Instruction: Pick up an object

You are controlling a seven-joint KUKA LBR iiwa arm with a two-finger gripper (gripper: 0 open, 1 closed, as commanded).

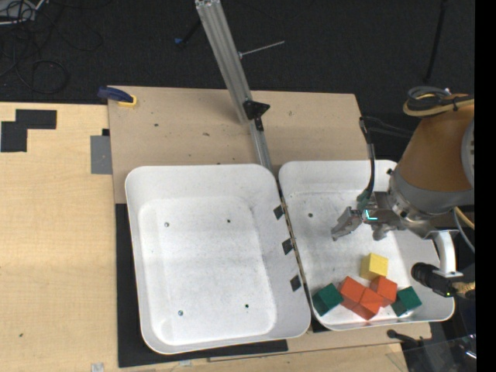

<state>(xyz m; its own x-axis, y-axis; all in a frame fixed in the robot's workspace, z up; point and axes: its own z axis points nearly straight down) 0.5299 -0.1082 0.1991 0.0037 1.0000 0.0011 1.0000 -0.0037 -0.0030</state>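
My claw (346,225) hangs spread over the right bin (325,180), pinching nothing. Below it sit one yellow block (377,265), two orange blocks (364,295) and two green blocks (327,297).

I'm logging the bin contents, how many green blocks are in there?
2, both in the right bin: one green block left of the orange blocks, another to their right. More could be hidden beneath.

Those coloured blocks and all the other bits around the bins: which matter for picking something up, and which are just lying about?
For the job:
yellow block
orange blocks
green blocks
right bin
hand, above the bin floor, apart from the blocks

Just lying about:
left bin
metal rail
blue clamp
cables
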